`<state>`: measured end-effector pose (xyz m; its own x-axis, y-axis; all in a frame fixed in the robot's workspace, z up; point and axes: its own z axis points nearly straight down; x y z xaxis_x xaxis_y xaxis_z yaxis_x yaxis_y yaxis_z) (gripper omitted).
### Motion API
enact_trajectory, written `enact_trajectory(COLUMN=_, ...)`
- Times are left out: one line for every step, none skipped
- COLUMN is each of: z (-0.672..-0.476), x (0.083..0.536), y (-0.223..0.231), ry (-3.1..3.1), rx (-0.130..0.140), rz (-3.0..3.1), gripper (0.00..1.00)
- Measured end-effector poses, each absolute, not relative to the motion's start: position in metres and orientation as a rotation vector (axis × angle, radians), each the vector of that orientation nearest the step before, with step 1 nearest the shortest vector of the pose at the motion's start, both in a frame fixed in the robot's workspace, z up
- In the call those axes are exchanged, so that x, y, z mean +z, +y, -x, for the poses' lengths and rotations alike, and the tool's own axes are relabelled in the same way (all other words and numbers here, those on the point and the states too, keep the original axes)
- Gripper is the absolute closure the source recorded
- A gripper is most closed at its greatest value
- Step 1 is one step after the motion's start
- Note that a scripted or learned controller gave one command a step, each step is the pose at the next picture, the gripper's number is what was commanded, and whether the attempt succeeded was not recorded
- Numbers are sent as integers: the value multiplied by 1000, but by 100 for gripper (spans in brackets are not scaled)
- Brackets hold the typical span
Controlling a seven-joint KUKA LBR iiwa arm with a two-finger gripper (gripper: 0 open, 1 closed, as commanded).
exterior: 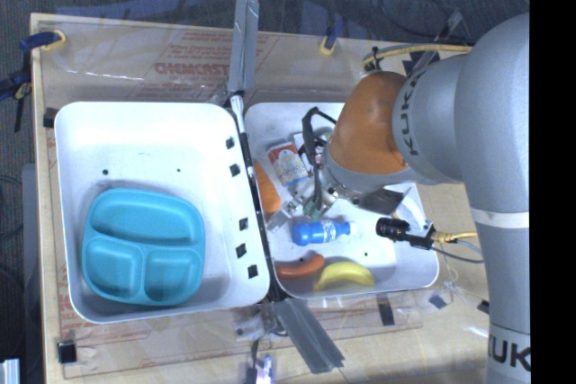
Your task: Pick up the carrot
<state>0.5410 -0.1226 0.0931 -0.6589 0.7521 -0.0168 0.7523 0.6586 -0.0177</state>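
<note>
Arm over right bin, carrot at its left wall.

Lettered "KUKA" on grey arm casing; faint red print on bench sheet, unreadable. Gripper low among clutter beside blue bottle; state of fingers: cannot tell. Banana and red sausage-like item along near wall. Blue divided tray in left bin. Dark carpet around bench.

You are seeing "KUKA" lettering on the grey arm, partly again at its base; the bench's red print is staying illegible.
</note>
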Motion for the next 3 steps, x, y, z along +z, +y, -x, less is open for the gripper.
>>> enact_trajectory(z=-542, x=99, y=-119, ry=2859, rx=-24, rz=-1293, gripper=100)
enact_trajectory(z=-597, x=103, y=-103, ry=2766, rx=-12, rz=-1484, gripper=100)
enact_trajectory(z=-627, x=189, y=-45, ry=2691, rx=-5, rz=-1630, gripper=100)
